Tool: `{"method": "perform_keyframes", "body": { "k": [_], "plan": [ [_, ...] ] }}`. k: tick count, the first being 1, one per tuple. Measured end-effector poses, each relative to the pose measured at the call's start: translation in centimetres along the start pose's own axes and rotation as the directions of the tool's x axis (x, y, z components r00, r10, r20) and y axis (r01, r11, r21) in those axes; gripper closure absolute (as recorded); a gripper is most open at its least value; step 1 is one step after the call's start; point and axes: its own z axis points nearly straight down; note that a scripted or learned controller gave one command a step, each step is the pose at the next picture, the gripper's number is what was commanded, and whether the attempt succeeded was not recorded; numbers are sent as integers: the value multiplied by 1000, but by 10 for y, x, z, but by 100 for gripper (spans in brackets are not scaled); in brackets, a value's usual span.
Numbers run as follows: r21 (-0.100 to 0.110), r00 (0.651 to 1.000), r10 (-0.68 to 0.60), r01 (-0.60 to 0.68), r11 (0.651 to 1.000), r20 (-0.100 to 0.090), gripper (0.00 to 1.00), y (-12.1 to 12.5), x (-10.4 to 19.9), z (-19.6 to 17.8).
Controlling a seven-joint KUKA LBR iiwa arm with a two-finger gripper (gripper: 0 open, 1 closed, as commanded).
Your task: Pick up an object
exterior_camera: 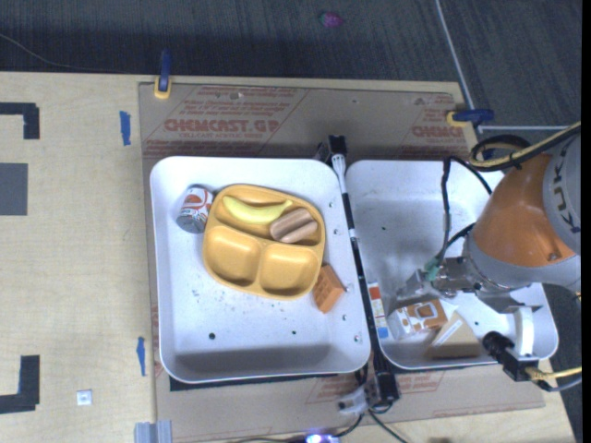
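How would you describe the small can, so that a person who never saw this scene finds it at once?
Look in the left bin, at its far left corner. The can lies there on its side, against the yellow divided tray. It is the one metal thing, red and silver, while its neighbours are toy foods.

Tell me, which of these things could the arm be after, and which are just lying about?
In play, near the arm:
gripper, low in the right bin
small carton
tan block

Lying about, in the left bin:
yellow divided tray holding a banana and a sausage
can
orange wedge
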Motion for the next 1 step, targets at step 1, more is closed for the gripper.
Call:
{"method": "perform_keyframes", "body": {
  "k": [1],
  "plan": [
    [16, 1000, -3, 3, 1000, -12, 0, -4, 4, 11]
  ]
}}
